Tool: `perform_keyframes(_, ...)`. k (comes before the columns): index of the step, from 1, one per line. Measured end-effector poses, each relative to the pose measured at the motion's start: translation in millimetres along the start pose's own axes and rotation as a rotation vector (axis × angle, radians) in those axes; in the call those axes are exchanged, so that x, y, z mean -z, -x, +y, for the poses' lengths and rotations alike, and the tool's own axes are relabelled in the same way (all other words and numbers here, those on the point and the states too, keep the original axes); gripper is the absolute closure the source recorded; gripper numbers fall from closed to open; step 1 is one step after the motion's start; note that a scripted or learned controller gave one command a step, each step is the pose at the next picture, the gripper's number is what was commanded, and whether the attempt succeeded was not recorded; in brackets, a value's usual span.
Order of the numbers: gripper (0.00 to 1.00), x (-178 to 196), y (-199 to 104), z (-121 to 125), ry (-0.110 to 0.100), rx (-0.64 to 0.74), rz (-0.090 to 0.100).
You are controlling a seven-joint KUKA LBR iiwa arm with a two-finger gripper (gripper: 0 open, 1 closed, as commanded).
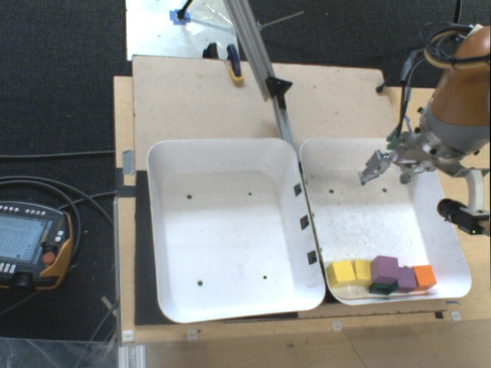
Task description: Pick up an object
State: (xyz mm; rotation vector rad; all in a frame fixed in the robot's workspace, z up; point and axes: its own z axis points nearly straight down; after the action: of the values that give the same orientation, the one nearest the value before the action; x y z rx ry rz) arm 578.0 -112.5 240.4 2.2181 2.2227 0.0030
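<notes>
Claw: the gripper [374, 168] hangs over the right bin's [360, 221] far half, nothing between its fingers — whether they stand apart, you cannot tell.
Targets: blocks huddle touching along the near rim — yellow block [341, 272], purple block [385, 267], orange block [424, 276].
Approach: you want a straight-down descent on an end block.
Room: mid-floor bare; the rim crowds the row.

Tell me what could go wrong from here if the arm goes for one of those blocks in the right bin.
1. The blocks sit packed together against the near wall of the right bin, so the hand may have little room to get around just one.
2. The dark green block is partly hidden under the purple ones, so it looks hard to reach.
3. The hand sits toward the bin's far end, apart from the cluster.
</notes>
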Motion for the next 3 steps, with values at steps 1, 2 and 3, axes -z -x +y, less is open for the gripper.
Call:
perform_keyframes(1,0.00,-53,-80,-17,-0.005,0.010,0.004)
perform_keyframes(2,0.00,-50,-84,-29,-0.003,0.002,0.001)
perform_keyframes(3,0.00,7,-40,-18,0.006,-0.004,-0.003)
